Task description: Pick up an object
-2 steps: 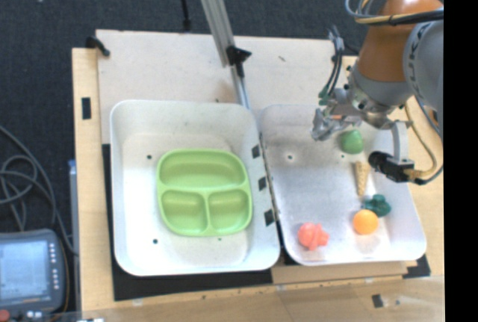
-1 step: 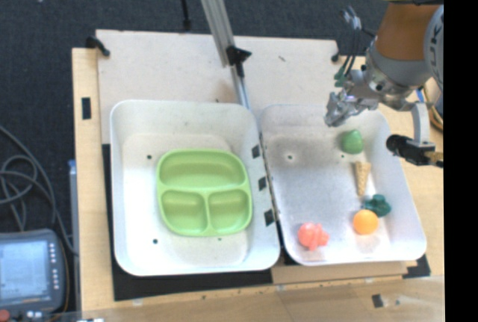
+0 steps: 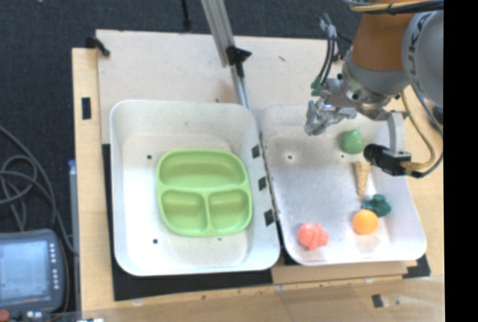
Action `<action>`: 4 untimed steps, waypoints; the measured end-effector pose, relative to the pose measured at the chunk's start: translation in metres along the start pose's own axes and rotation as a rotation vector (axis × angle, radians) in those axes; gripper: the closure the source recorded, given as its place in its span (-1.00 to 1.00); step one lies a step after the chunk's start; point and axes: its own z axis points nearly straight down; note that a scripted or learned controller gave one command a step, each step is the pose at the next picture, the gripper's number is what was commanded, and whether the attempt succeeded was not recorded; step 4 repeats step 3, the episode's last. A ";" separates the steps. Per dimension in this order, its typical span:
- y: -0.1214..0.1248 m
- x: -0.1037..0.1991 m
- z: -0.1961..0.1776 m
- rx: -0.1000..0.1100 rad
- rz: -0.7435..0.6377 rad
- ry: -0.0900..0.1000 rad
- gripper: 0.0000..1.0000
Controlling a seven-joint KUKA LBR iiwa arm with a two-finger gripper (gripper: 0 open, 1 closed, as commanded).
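Note:
My gripper (image 3: 317,123) hangs over the far part of the right bin (image 3: 299,186), near its back edge. Nothing shows between its fingers. A green ball-like object (image 3: 351,140) lies just right of the gripper. Below that lie a tan cone-shaped piece (image 3: 362,177), a dark green piece (image 3: 378,205) and an orange ball (image 3: 365,222). A red-pink object (image 3: 313,236) sits near the bin's front edge.
The left bin (image 3: 134,163) holds a light green divided plate (image 3: 204,191). A slanted metal pole (image 3: 215,7) rises from behind the bins, between them. The grey arm with its orange band (image 3: 388,14) comes in from the upper right.

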 end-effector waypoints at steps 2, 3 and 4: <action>-0.022 0.098 0.003 0.000 -0.003 0.002 1.00; -0.042 0.149 0.016 0.001 -0.003 0.002 1.00; -0.042 0.149 0.016 0.001 -0.003 0.002 1.00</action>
